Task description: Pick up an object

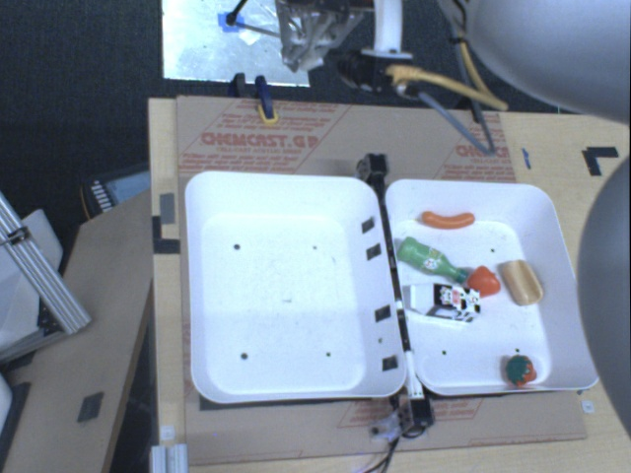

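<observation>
The right bin (552, 254) holds several small objects. An orange sausage (447, 220) lies near its far wall. A green bottle (431, 257) lies on its side by the divider, with a red piece (483, 280) and a tan loaf-shaped piece (521, 282) to its right. A black-and-white toy (455, 302) sits below the bottle. A small green and orange ball (520, 369) rests near the front right corner. My gripper (301, 42) hangs high at the top of the view, beyond the far edge of the bench, well away from both bins.
The left bin (197, 264) sits beside the right one, joined by a black clip strip (389, 284). Yellow and grey cables (444, 92) trail from the wrist over the cardboard base. The grey arm (552, 28) fills the upper right.
</observation>
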You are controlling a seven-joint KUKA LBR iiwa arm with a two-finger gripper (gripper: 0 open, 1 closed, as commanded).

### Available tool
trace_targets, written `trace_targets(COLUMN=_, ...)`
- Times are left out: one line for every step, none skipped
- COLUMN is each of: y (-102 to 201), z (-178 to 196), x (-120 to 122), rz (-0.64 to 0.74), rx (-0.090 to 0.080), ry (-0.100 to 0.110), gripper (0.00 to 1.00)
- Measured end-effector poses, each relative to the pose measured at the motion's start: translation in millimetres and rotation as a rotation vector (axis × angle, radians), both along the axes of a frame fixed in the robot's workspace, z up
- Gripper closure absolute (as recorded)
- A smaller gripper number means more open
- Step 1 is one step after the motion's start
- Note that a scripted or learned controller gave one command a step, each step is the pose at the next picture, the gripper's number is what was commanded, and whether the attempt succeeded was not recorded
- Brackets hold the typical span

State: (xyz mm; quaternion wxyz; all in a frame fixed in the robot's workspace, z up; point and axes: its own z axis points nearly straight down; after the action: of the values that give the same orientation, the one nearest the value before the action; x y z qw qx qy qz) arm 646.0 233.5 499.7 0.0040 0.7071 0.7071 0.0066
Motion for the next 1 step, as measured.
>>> trace_targets(y=0.3, z=-127.8, x=22.6, rz=-0.001, rx=-0.007, ry=0.023, gripper=1.00)
